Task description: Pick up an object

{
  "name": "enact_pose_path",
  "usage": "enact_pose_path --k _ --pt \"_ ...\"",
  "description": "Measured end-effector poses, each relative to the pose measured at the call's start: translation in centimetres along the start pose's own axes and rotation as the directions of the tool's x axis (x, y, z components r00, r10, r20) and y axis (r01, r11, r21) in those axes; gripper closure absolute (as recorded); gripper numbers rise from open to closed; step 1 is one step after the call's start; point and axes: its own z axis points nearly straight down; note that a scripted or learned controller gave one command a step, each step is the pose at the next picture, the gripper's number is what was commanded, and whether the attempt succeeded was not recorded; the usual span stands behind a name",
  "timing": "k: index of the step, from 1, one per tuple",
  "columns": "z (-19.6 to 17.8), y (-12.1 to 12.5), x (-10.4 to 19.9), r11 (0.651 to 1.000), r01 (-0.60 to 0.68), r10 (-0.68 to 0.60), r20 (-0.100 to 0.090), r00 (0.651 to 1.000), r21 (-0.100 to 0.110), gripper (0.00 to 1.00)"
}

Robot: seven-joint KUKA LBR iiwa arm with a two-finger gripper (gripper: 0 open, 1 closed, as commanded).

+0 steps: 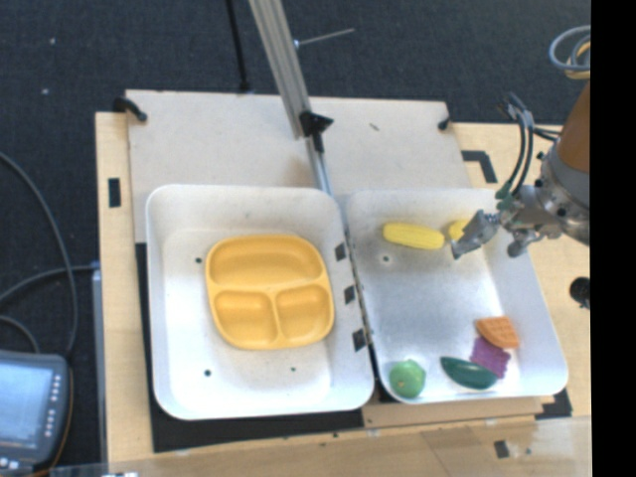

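Two shallow white bins sit on the bench: a left bin (169, 296) at nine o'clock and a right bin (427, 306) at three o'clock. The left bin holds one thing, a yellow divided plate (268, 291) with three compartments. The right bin holds five loose things: one yellow corn cob (413, 236) toward twelve o'clock, and, toward five o'clock, one orange piece (497, 332), one purple piece (490, 354), one dark green vegetable (467, 372) and one light green ball (406, 377).
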Motion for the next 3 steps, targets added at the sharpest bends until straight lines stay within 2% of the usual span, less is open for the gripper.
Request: enact_pose_path --k 1,3 --pt "0.0 0.0 0.0 1.0 -0.001 0.001 0.0 1.0 0.0 0.0" --pt "12.3 0.6 -0.6 1.0 -0.005 0.005 0.0 1.0 0.007 0.0"
